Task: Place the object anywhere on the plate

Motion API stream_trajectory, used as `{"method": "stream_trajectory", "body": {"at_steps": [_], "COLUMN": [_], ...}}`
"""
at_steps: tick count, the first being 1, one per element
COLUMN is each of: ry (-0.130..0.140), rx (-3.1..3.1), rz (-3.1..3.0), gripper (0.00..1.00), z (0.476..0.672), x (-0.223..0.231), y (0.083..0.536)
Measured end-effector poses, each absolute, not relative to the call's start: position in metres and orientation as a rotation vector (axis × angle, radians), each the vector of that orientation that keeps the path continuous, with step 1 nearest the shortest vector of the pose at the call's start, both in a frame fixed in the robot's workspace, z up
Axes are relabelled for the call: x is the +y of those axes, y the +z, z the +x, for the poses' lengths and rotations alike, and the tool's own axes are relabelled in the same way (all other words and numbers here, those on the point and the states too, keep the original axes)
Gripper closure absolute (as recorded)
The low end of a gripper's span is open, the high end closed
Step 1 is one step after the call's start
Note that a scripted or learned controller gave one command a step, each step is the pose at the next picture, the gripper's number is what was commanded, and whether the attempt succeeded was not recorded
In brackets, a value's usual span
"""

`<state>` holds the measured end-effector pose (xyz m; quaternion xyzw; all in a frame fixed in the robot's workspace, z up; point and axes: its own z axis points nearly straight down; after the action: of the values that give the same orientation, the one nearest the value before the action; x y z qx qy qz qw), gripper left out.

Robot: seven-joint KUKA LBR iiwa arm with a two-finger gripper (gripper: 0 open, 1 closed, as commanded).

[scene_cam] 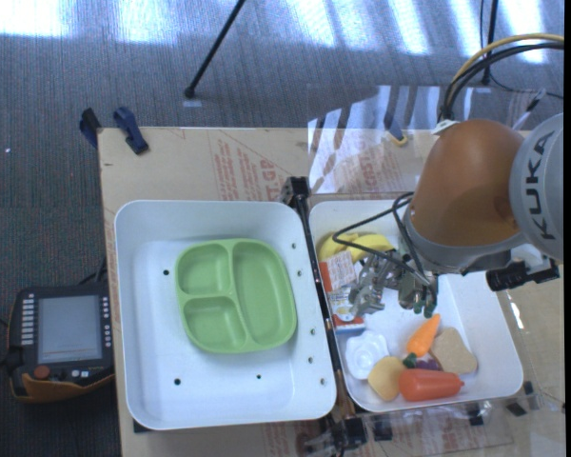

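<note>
Nearest us the orange carrot (423, 335) lies in the right bin (500, 336), long axis slanting far-right, just near-right of our gripper (392, 291), whose jaws we cannot tell; the green plate (236, 295) waits left.

Green plate (236, 295) unobstructed in left bin (143, 369), toys crowd right bin (495, 350)

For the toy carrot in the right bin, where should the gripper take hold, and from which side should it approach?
Probably across the orange body of the carrot, near its middle, coming straight down from above. It lies flat and slanted, with its upper end toward the gripper, so the fingers should close across its narrow width. The tan piece and the red piece crowd its lower end, so the upper half looks freer.
</note>
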<state>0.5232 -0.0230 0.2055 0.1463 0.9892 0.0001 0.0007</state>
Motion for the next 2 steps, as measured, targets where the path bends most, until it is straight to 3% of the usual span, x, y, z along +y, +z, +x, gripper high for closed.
{"method": "stream_trajectory", "body": {"at_steps": [1, 2], "ry": [0.0, 0.0], "rx": [3.107, 3.106], "rz": [0.458, 0.45], "gripper": [0.0, 1.0], "z": [0.5231, 0.5246], "x": [-0.0227, -0.0226], "y": [0.2052, 0.2146]}}
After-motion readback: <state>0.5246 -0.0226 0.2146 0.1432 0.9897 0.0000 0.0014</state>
